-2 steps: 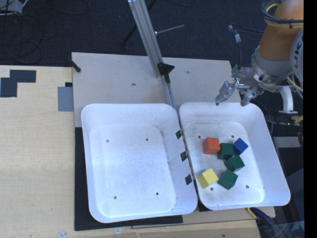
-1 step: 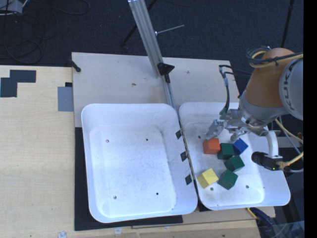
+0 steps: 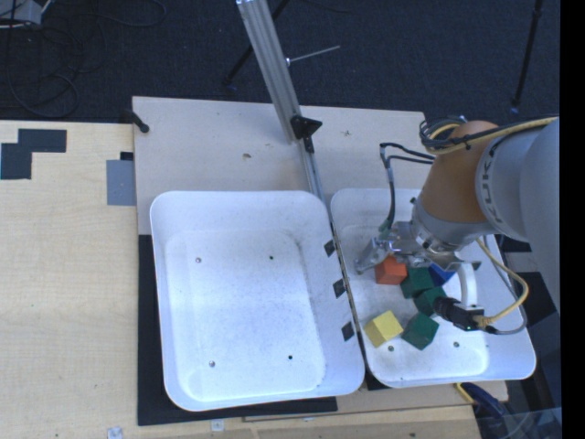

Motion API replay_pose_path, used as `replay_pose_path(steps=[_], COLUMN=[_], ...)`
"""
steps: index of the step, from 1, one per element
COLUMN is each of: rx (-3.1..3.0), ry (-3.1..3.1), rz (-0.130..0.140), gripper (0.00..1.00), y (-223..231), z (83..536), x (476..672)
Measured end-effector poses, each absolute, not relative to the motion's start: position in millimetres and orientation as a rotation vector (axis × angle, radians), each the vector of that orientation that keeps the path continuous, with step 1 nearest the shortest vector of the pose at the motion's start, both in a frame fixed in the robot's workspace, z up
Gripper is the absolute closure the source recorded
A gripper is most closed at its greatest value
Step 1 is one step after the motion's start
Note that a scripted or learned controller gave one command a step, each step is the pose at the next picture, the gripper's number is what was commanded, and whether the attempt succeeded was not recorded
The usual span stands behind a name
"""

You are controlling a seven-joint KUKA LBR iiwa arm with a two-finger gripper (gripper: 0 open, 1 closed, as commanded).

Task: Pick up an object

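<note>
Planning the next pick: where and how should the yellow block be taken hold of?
Grip the yellow block across its two flat sides, coming straight down from above. It lies flat in the right bin, apart from the green block, so its top and left flank look free.

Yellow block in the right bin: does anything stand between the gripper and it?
Nothing visible does. The yellow block lies apart at the near-left of the right bin, with bare floor between it and the gripper, which sits above by the orange block.

The left bin offers open floor, while the right bin is crowded by the arm, blocks and cables.
</note>
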State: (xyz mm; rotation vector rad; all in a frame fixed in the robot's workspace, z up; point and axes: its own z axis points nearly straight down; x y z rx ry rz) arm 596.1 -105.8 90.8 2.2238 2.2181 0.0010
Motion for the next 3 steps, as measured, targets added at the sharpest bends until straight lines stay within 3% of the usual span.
replay_pose_path(steps=[1, 2, 3], rx=[2.236, 2.213, 2.228], ry=[2.208, 2.229, 2.221], rz=[0.0, 0.009, -0.006], gripper=[1.0, 1.0, 1.0], y=[-108, -20, -23], z=[101, 197, 190], x=[595.1, 601.1, 583.7])
